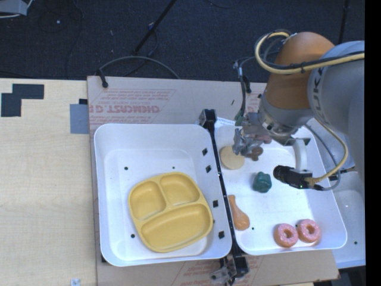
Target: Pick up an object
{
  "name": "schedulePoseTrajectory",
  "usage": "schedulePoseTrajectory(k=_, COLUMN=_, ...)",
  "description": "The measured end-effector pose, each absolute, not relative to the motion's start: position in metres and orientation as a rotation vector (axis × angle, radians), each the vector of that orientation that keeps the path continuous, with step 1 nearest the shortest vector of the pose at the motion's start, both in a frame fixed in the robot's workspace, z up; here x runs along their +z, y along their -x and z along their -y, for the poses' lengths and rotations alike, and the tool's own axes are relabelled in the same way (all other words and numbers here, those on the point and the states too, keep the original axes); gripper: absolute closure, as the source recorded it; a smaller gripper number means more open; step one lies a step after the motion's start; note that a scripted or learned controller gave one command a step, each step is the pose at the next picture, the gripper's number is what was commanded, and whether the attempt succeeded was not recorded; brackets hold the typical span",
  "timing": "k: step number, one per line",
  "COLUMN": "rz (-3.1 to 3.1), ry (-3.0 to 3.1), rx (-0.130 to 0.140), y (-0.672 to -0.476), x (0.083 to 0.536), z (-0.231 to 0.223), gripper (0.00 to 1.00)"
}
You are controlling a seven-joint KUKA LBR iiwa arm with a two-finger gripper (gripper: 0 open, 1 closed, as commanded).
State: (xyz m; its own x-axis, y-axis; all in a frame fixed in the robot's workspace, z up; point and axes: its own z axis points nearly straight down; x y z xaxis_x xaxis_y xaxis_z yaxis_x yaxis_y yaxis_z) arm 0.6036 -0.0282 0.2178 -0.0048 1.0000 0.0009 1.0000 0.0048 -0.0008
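Note:
My gripper (pixel 245 148) hangs low in the right bin (pixel 333 219), at its far left corner. Its fingers point down right over a small tan disc (pixel 231 159) that lies on the bin floor, and a brownish piece (pixel 256 154) sits beside them. A dark green lump (pixel 261 182) lies a little to the right and nearer the front. An orange drumstick-shaped toy (pixel 239 214) rests along the bin's left wall. Two pink donuts (pixel 296 233) sit side by side at the front right.
The left bin (pixel 113 177) holds a yellow divided plate (pixel 171 210). A black divider (pixel 215 171) separates the two bins. A black cable fitting (pixel 293 176) hangs off the arm over the right bin. Cardboard lies under both bins.

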Motion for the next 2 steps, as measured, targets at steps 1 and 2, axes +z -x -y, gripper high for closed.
schedulePoseTrajectory(k=1, rz=2.225, ry=2.214, rx=0.001, y=-0.610, x=0.225, z=-0.023, gripper=1.00)
schedulePoseTrajectory(k=2, rz=2.225, ry=2.213, rx=0.001, y=-0.604, x=0.236, z=-0.073, gripper=1.00)
